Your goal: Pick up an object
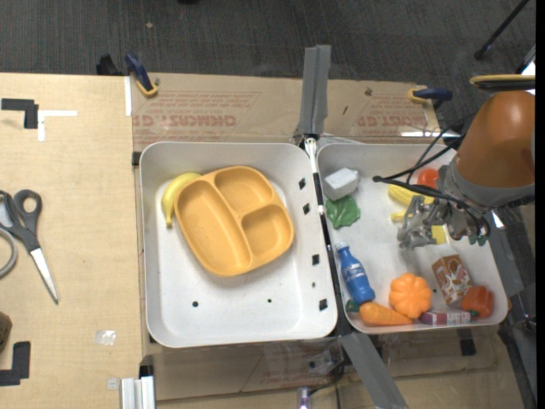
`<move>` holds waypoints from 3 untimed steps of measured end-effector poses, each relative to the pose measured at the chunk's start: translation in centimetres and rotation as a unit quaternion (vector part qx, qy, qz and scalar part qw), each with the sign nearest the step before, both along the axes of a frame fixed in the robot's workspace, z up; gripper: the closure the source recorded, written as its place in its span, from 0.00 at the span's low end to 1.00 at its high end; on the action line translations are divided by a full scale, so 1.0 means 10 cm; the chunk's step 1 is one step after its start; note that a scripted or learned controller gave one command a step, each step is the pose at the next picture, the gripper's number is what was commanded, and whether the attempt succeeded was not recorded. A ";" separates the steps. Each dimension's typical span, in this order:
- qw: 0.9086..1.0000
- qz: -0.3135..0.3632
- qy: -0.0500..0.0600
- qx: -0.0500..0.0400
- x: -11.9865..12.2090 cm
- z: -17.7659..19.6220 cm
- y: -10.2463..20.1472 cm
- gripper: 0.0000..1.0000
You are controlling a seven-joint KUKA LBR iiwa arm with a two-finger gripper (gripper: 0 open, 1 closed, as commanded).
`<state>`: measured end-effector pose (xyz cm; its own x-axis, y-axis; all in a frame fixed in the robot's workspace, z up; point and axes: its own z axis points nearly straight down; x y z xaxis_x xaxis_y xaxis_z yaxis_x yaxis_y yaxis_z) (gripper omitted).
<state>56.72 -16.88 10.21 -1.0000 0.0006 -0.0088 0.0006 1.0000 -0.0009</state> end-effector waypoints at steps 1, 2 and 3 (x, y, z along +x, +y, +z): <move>1.000 0.000 0.000 0.000 0.00 0.00 0.00 0.00; 1.000 -0.025 0.001 0.000 0.29 -0.09 -0.12 0.00; 0.998 -0.056 0.000 0.001 0.58 -0.08 -0.04 0.00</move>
